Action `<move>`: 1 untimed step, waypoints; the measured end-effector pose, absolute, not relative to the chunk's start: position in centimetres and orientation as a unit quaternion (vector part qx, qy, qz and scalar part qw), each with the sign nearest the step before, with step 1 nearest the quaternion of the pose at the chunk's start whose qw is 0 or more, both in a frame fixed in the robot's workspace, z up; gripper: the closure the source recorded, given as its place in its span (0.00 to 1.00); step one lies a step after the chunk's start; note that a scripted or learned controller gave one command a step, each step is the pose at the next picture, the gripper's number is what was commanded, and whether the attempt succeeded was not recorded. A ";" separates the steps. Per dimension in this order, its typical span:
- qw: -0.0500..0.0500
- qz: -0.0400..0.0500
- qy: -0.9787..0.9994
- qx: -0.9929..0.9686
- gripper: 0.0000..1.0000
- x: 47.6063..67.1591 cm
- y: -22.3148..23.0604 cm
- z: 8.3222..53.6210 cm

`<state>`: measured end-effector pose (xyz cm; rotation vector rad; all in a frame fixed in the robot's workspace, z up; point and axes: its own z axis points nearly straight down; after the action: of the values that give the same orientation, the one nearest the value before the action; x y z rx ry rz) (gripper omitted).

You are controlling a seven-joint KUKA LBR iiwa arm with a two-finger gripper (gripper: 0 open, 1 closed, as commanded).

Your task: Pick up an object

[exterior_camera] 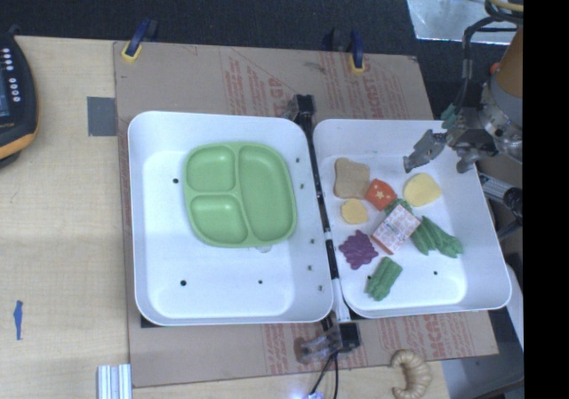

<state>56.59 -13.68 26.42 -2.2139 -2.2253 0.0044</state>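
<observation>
Low at the frame's bottom edge, a tan curled piece [410, 373] lies on the surface [62, 237], just outside the right bin's [484, 291] front rim. Cardboard sheet [267, 86] under both bins, held by blue clips [357, 52] at the far edge.

Left bin [156, 291]: a green three-part plate [240, 193], lying flat near the middle.

Right bin: toy food clustered toward the centre-left.
- Brown toast [350, 178] farthest back, beside the divider.
- Red piece [380, 194] just right of the toast.
- Yellow round [421, 189] right of the red piece, nearest the end effector.
- Small yellow disc [354, 211] in front of the toast.
- White packet [395, 230] with red print, tilted, mid-cluster.
- Green vegetable [436, 238] right of the packet, touching it.
- Purple grapes [358, 249] left of the packet.
- Green pod [383, 277] nearest the front rim.

End effector [444, 151] over the bin's back right corner, above the yellow round and apart from it. Two dark fingers [421, 154] spread apart, nothing between them. Arm enters from the right.

Orange-edged handset [13, 95] at far left on the surface.
</observation>
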 end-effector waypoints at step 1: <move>0.004 0.004 -0.710 -0.704 0.00 57.8 -12.5 17.5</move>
<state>57.83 -12.54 17.50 -2.2053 -2.2253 0.0113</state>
